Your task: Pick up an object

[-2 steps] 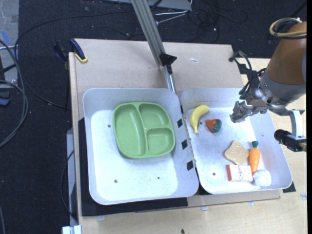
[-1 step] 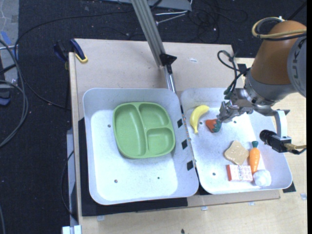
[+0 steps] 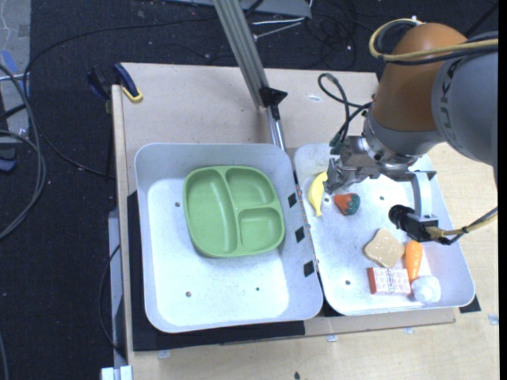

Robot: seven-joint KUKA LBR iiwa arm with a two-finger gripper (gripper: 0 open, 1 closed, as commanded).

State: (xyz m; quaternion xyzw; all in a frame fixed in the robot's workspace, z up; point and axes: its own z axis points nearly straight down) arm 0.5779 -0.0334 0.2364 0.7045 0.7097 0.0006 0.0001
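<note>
The gripper (image 3: pixel 342 182) hangs low in the right bin (image 3: pixel 348 283), by the banana (image 3: pixel 318 192) and strawberry (image 3: pixel 346 203). I cannot tell if it grips anything. Nothing looks lifted yet, so the pick is still left.

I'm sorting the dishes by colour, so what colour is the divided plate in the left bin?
Light green all over. The divided plate shows clearly in the camera view, lying in the left bin.

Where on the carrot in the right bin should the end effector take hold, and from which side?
Grip the carrot across its thicker middle, coming straight down from above. It lies flat and long, wedged between the bread slice and the white ball, so the sides look crowded.
</note>
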